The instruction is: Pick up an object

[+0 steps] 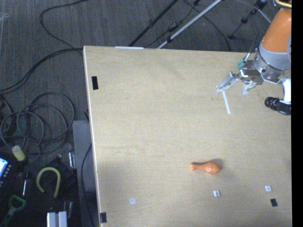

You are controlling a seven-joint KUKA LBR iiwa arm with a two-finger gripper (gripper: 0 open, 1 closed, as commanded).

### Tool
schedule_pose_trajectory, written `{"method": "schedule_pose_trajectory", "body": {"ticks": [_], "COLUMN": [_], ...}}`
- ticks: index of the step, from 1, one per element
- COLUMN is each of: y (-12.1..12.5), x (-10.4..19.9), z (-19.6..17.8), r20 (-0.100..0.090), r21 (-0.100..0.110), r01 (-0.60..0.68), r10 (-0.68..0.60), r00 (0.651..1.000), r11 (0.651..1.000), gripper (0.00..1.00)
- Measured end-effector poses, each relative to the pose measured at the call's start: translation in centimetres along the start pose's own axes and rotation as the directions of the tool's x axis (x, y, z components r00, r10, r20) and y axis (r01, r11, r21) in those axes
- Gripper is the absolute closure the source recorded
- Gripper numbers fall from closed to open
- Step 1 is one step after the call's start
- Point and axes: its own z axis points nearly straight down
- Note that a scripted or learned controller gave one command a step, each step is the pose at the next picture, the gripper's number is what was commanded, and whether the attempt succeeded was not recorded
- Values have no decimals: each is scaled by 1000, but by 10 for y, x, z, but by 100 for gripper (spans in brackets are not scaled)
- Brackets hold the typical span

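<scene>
Orange pear-shaped obj (206, 167), flat, bench front-right

The arm (279, 32) comes in from the right side, near the far right corner of the tabletop (156, 108). Its orange band sits up high, and the grey wrist is just below it. The end effector (235, 84) points to the left and hangs over the tabletop. Its two thin fingers (226, 83) are spread apart, with nothing between them.
</scene>
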Motion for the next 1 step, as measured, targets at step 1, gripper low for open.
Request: {"method": "schedule_pose_trajectory", "body": {"ticks": [1], "y": [19], "x": [-5], "z": [90], "r20": [4], "r21": [1], "r01": [262], "r10": [-262], "r00": [965], "r11": [965], "gripper": [0]}}
